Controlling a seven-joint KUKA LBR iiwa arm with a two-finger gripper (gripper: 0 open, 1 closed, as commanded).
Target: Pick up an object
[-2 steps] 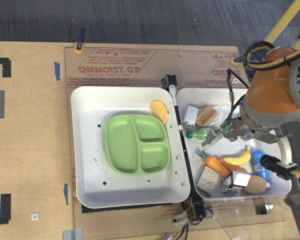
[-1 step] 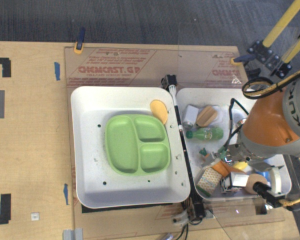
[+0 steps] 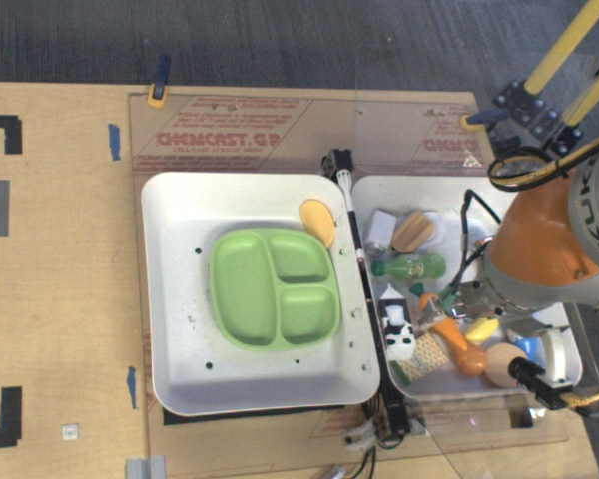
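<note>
Your tool [image 3: 459, 307] sits low in the right white bin [image 3: 444, 190], over the clutter; you cannot tell how it is set. Beneath it lie an orange carrot-shaped toy [image 3: 459, 345] and a yellow piece [image 3: 482, 328]. A green plastic bottle [image 3: 411, 266] lies just beside. In the left white bin [image 3: 180, 297] you have a green divided plate [image 3: 275, 287].

- Arm [image 3: 569, 230]: grey KUKA iiwa, rounded smooth shell.
- Orange band [image 3: 541, 239] above wrist: wide, glossy, w/ soft highlight on top.
- Below band: grey wrist section [image 3: 539, 289], paler than the upper link.
- Black cables [image 3: 524, 166] loop beside the upper arm; another thin black one runs down the band's left side.
- Gripper [image 3: 459, 307]: small dark parts, too cluttered to make out detail.
</note>
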